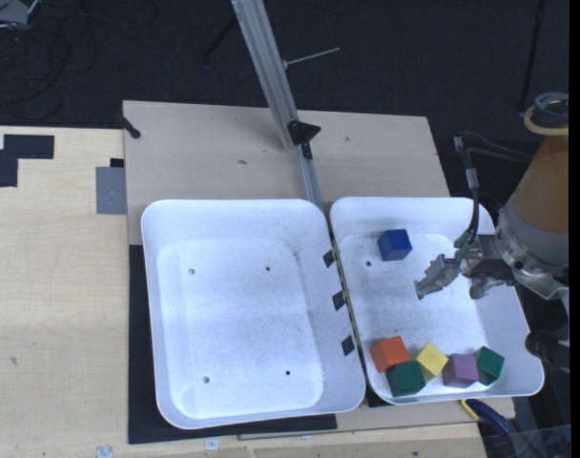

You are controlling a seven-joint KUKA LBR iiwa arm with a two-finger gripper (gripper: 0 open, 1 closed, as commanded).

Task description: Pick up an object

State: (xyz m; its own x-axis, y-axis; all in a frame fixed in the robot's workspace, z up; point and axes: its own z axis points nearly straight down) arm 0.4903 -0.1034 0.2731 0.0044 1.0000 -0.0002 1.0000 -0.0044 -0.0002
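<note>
When I looked down at the bench, I saw the two white bins sitting side by side, touching along the middle. The left bin (166, 256) had a wide bare floor with lots of room. The right bin (433, 216) held all the blocks. A blue block (395, 244) sat alone near the far side, with open floor all around it. Five more blocks were bunched along the near edge: an orange block (389, 352), a dark green block (405, 378) just in front of it, a yellow block (431, 359), a purple block (460, 368) and a second green block (489, 363) close to the right corner. They looked like they were touching or almost touching each other, so there was little room between them. The arm (543, 198) came in from the right over the right rim of that bin. The gripper (433, 279) hung over the middle of the right bin, between the blue block and the bunch, and it was apart from both. I saw nothing between its fingers. I could not tell if the fingers were apart or together, because they looked small and blurry. A long metal bar (271, 79) leaned away from the far edge where the bins met.
</note>
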